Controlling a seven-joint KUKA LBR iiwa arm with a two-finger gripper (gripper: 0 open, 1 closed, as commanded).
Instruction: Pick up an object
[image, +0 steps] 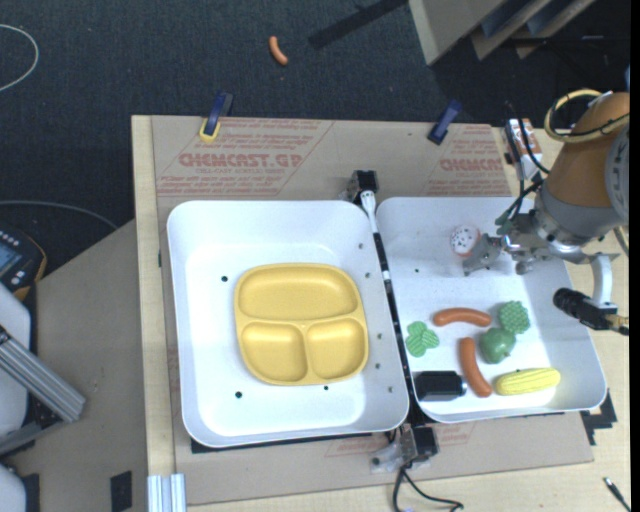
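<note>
Overhead view of the bench. The left bin (190, 300) carries a yellow divided plate (300, 322) at its centre. The right bin (570, 385) carries the loose objects: a small white speckled ball (462, 238) near the far edge; an orange sausage (462, 317) at mid-bin; a green leafy piece (421, 339) just inside the left edge; a second sausage (474, 366) lying front to back; a green pepper (496, 345) touching a broccoli piece (514, 317); a corn cob (527, 380) and a black block (439, 384) along the near edge.

The arm (590, 170) enters over the far right corner of the right bin, and the gripper (497, 250) sits low over the far part of that bin, just right of the ball. Nothing is seen between its fingers; whether they stand wide or narrow cannot be told from this angle.

Step in hand, as judged: approach and selection, with no object yet lifted. The ball is the nearest candidate, apart from the others and so open to a clean grasp. The next move calls for centring over one object, descending to the bin floor, closing, and lifting clear; the ball may roll away under contact
</note>
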